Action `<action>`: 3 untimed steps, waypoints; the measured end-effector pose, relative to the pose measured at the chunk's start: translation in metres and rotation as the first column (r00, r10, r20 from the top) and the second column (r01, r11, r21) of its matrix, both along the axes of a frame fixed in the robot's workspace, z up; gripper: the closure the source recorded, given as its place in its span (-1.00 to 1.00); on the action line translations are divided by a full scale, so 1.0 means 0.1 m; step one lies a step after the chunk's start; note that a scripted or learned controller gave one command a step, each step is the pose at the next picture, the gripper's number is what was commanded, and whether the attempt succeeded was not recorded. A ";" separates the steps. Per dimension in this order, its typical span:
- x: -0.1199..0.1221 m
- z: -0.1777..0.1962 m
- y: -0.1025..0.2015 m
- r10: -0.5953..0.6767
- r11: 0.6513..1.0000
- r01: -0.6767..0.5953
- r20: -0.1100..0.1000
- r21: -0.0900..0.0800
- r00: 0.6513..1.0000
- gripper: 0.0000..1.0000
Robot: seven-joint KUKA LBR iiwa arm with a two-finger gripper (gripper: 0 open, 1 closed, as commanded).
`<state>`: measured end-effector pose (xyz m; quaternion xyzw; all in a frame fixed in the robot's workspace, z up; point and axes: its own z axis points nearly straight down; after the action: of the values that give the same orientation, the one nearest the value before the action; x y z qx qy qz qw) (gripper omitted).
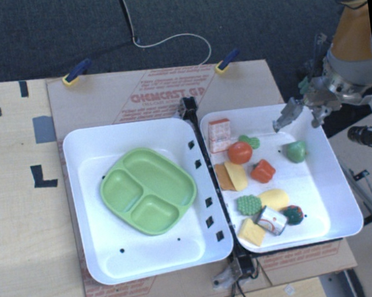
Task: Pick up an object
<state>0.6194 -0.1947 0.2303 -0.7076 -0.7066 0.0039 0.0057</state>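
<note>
Colours across 2 white bins [83, 192]

A pale green divided tray [148, 190], red tomato [239, 152], yellow cheese wedge [251, 232], and a green round toy [296, 151].

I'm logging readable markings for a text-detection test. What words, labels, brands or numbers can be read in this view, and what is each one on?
"CHEMCAST GP", roughly, in red print on the cardboard sheet under the bins; the letters are blurred, so the reading is uncertain.
More red print on the same sheet's front edge: too small to read.
Pink-and-white box in the right bin: patterned face, nothing legible.
Small can near the front of that bin: label too blurred to read.
</note>
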 end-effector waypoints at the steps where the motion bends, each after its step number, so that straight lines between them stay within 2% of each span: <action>1: 0.03 0.08 0.00 0.003 1.000 -0.003 0.012 -0.003 1.000 -1.00; 2: -0.01 -0.57 0.02 0.003 1.000 -0.003 0.006 -0.002 1.000 -1.00; 3: 0.05 -1.18 0.08 0.004 1.000 -0.004 0.008 0.000 1.000 -1.00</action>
<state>0.6247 -0.1863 0.1128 -0.7061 -0.7081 0.0013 0.0029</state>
